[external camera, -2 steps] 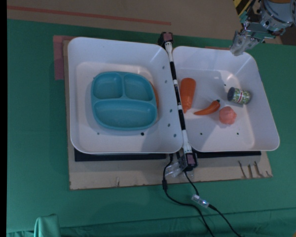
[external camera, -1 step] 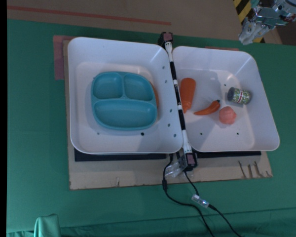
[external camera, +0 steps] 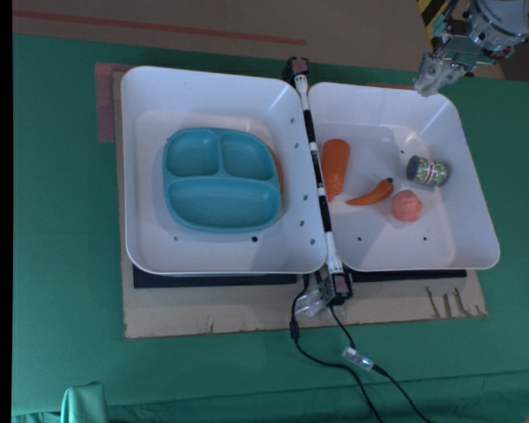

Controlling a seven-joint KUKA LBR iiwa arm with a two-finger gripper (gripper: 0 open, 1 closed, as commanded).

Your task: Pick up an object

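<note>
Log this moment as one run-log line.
gripper: above right bin far rim, holding nothing | right bin: carrot, chili pepper, small jar, pink ball | left bin: teal divided plate | pick: not started

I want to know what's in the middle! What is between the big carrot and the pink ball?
In the camera view, a small orange chili pepper lies between the carrot and the pink ball, in the right bin.
</note>
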